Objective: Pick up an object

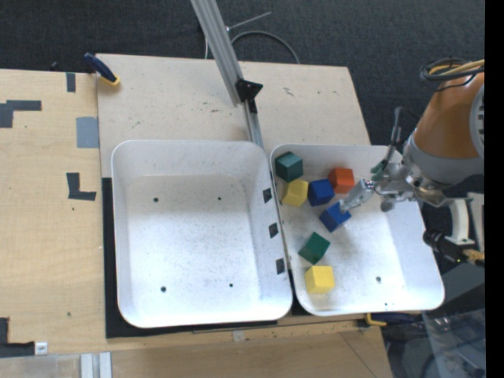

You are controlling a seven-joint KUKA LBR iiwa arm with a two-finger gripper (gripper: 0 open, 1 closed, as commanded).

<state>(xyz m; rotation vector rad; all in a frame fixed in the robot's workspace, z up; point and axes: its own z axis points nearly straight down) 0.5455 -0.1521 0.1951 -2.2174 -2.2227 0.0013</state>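
Gripper (pixel 352 204) reached in over right bin's (pixel 409 286) far right side, tips at a tilted blue cube (pixel 335 216) mid-bin, apparently the pick target; jaw opening and any hold couldn't be told, other cubes loose nearby

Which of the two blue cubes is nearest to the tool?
The lower blue cube, tilted and right at the tool. The other blue cube sits farther left, between the yellow cube and the orange cube.
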